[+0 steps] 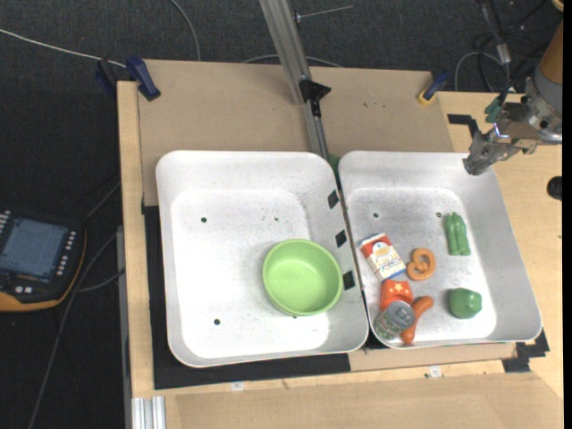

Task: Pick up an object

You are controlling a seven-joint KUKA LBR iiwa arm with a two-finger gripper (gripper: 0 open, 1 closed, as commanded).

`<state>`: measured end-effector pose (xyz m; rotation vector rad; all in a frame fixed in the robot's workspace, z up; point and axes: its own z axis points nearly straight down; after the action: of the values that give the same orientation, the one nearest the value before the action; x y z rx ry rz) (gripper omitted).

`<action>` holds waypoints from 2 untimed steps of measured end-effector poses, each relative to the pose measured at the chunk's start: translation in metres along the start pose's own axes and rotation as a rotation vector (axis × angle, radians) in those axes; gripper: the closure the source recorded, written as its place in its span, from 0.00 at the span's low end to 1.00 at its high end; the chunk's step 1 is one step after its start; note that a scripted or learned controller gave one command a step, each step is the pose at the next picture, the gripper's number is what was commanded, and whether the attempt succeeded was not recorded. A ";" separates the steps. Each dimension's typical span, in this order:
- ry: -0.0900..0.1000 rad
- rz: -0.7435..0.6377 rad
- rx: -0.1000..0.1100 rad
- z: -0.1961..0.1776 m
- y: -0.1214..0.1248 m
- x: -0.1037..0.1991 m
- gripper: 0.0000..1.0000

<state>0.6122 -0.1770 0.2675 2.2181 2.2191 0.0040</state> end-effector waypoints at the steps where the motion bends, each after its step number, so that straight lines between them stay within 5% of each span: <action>1: 0.002 -0.004 0.005 0.015 0.002 0.052 1.00; 2: 0.002 -0.004 0.005 0.021 0.000 0.097 1.00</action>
<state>0.6126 -0.0796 0.2468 2.2175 2.2265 0.0011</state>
